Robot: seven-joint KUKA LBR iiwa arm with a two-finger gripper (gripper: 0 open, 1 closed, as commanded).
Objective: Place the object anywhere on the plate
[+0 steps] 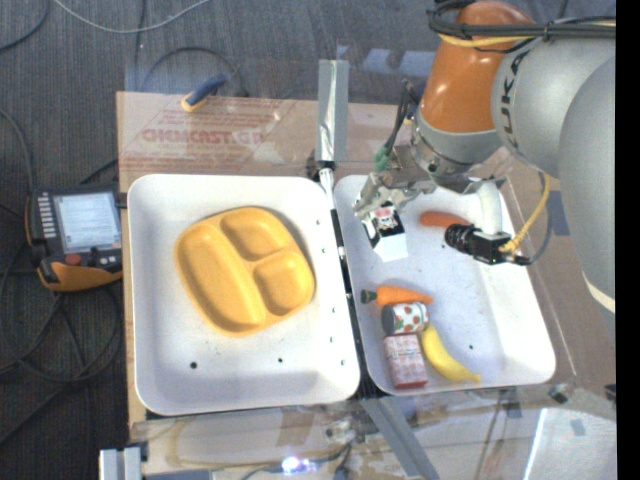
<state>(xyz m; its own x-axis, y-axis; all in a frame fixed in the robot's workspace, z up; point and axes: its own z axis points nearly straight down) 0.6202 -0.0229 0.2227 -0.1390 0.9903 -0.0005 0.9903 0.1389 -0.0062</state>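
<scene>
Lying in the right shallow white bin (520, 358), toward its lower middle: small orange carrot with green top (400, 295), just above a short round can with a red-and-white label (405, 318); below the can, touching or nearly so, a red rectangular box (405, 360); just right of the box, a yellow banana (447, 358) slanting down toward the bin's lower right. Higher in the same bin, a second orange carrot-like piece (438, 220), well apart from the cluster. Resting in the middle of the left white bin (160, 368), a yellow rounded plastic plate with three compartments (245, 268). Hanging over the upper left of the right bin, the two-finger gripper (385, 216) on the grey arm with orange band (470, 58); open or closed cannot be told. Outside the bins: brown cardboard sheet (210, 138) at upper left, handheld screen unit (75, 223) at the left edge.
</scene>
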